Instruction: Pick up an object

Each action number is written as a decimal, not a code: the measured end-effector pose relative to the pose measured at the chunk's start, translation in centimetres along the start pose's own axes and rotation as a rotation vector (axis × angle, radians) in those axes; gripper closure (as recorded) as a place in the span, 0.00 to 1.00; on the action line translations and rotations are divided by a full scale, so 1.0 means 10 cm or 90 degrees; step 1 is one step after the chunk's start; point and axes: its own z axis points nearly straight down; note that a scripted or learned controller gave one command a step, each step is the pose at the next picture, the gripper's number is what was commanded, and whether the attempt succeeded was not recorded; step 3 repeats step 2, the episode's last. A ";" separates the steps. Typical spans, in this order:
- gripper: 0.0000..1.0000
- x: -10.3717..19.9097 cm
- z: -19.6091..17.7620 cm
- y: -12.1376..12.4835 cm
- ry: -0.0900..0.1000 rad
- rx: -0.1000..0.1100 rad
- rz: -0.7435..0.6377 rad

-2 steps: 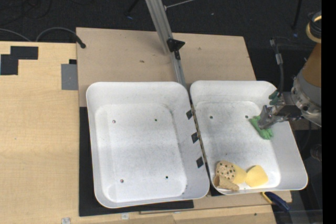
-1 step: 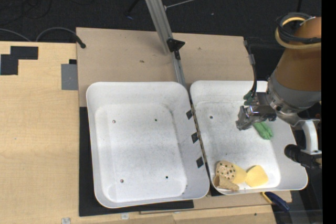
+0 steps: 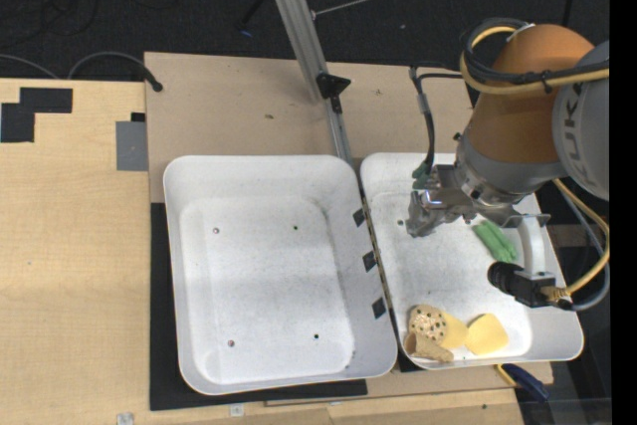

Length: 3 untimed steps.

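**Targets lie toward the bin's near corner**

While the cookie [image 3: 428, 321] and yellow piece [image 3: 486, 334] rest in the right bin's [image 3: 398, 176] near corner, the gripper [image 3: 426, 212] hangs well apart, farther back. A green object [image 3: 494, 241] lies beside the wrist.

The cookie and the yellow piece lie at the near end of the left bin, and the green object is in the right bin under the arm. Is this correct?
Not quite. The camera view shows the cookie and the yellow piece at the near end of the right bin, not the left bin. The green object is in the right bin under the arm, as you say.
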 end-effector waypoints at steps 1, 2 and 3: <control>1.00 0.47 0.17 0.14 0.000 0.001 0.000; 1.00 0.91 0.10 0.33 -0.001 -0.002 0.001; 1.00 0.91 0.10 0.33 -0.001 -0.002 0.001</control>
